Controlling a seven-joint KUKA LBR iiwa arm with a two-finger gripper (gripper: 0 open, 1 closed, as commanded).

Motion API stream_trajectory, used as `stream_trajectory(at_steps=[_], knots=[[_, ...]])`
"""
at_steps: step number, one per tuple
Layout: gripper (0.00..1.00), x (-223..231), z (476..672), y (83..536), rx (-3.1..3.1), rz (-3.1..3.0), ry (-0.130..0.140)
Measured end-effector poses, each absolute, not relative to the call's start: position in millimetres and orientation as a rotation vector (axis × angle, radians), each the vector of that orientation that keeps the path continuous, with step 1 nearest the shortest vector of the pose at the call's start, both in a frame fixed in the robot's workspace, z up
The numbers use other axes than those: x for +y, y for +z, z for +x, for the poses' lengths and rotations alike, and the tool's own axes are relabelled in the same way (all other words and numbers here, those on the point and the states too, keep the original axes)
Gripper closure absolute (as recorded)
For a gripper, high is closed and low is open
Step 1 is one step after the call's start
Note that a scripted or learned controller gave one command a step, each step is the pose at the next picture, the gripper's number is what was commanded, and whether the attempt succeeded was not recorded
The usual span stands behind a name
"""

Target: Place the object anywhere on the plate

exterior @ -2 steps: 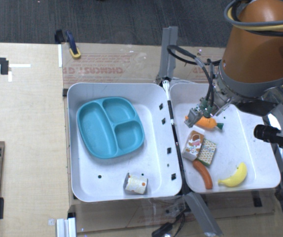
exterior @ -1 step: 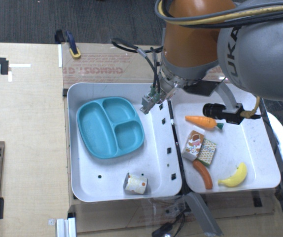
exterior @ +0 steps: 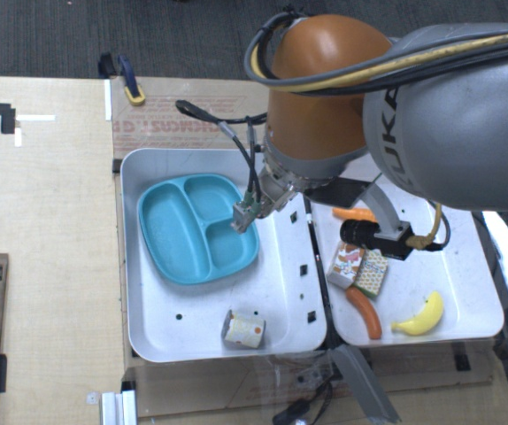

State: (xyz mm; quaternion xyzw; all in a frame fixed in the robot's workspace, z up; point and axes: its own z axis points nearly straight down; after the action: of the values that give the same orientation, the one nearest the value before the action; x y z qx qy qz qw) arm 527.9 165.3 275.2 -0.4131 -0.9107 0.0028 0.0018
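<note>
Gripper (exterior: 245, 215) is hovering at the right edge of the blue divided plate (exterior: 196, 228) in the left bin (exterior: 148, 326), though I'm seeing no held object, while a small white cup (exterior: 243, 328) is lying below the plate.

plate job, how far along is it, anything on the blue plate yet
Done: the gripper is over the right rim of the blue plate, carrying a small greenish object at its tip. In hand: that object, not yet released. Left: setting it down on the plate, whose compartments look bare. The small can lies in the left bin, off the plate.
</note>
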Motion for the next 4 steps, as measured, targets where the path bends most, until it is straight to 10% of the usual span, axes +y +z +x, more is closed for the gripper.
stream_trajectory(at_steps=[3,4], knots=[[1.00,167.3,524.2,245.7,-2.846,-1.321,0.010],[1.00,162.3,567.5,218.3,-2.875,-1.262,0.008]])
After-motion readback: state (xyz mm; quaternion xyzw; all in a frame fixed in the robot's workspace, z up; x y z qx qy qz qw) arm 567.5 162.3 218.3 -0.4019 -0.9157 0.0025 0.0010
